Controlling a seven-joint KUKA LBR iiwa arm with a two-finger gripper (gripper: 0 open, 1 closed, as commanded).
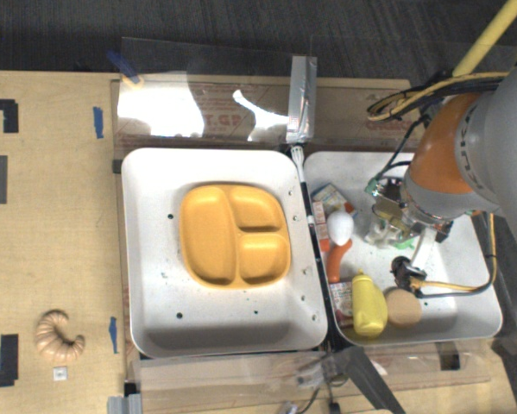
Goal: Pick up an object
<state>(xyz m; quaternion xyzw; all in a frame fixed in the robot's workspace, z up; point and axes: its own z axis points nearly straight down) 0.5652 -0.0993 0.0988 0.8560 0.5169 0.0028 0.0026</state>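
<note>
The right bin (474,313) holds several small items along its left side: a white egg (339,228), an orange carrot-like piece (336,255), a yellow bottle (368,303), a tan egg (403,307) and a printed packet (329,198). My gripper (387,224) hangs over the middle of this bin, just right of the white egg, under the orange wrist band. Nothing shows between it and the bin floor.
The left bin (146,231) carries a yellow divided plate (235,235). A tan croissant-shaped toy (59,335) lies on the wooden bench at the lower left. A clear plastic wall (206,110) stands behind the bins.
</note>
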